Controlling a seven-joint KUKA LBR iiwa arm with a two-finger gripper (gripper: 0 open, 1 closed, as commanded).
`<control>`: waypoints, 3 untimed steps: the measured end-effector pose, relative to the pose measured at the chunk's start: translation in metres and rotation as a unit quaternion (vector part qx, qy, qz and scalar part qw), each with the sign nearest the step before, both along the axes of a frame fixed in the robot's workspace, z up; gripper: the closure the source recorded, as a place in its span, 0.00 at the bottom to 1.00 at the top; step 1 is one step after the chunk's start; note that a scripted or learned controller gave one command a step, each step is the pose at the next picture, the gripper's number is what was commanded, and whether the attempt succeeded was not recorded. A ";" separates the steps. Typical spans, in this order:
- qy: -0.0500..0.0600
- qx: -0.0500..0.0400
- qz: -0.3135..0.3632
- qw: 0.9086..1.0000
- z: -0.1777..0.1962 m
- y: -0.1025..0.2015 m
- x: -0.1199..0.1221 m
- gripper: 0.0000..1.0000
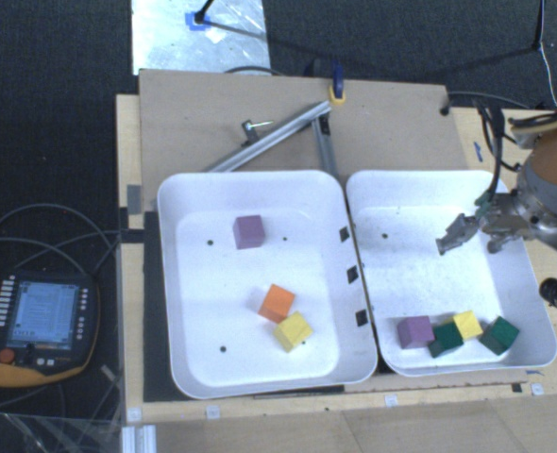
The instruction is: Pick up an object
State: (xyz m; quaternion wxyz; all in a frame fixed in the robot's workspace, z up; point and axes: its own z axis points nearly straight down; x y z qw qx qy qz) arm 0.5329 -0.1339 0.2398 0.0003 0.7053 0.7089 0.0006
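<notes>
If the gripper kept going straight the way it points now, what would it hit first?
The gripper points left and downward over the right bin. It would likely meet bare bin floor first; no block lies in that line, though depth is unclear.

teach pendant, metal rod, foil sheet
</notes>
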 end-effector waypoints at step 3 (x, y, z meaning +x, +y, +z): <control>0.003 0.000 -0.001 1.000 -0.105 0.002 -0.001 0.00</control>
